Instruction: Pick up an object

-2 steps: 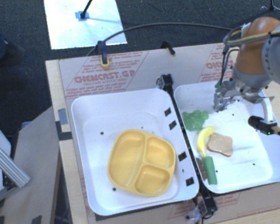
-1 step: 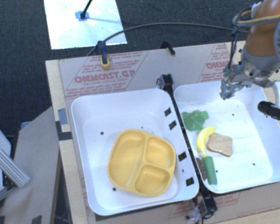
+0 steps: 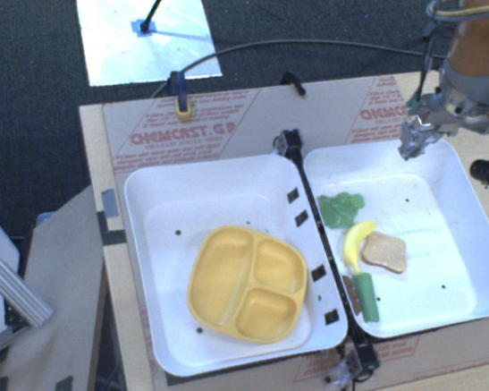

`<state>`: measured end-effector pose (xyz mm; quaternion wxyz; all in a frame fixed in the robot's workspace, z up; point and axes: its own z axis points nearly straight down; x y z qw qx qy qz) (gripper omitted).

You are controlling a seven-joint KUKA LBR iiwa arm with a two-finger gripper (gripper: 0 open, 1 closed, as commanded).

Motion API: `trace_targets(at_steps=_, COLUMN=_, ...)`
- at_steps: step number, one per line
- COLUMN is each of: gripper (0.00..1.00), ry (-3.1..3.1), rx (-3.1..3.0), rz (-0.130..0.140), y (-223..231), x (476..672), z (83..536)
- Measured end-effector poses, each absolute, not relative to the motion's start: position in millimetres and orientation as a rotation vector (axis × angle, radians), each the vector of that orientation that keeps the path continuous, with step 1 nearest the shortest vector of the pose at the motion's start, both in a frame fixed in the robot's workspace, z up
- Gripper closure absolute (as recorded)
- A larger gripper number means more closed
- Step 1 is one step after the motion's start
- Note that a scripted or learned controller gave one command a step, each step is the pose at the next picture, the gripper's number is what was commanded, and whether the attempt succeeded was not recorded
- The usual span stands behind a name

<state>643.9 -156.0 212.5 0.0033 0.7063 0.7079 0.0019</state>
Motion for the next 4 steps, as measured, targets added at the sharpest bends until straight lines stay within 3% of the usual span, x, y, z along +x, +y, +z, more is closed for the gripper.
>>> trace_targets(at_steps=1, gripper=1.0, ry=2.223, rx=2.213, rz=0.005, y=-155.9, x=645.2, z=237.7)
trace_targets(at_steps=2, gripper=1.0, ry=2.23, rx=2.213, rz=0.001, y=-101.4, x=631.7, z=228.7)
trace_targets(at_steps=3, gripper=1.0, ry=2.232, rx=2.213, rz=0.001, y=-47.4, x=602.8, z=228.2)
trace_targets(at_steps=4, gripper=1.0, ry=2.234, rx=2.211, rz=0.003, y=9.6, x=585.7, z=236.0)
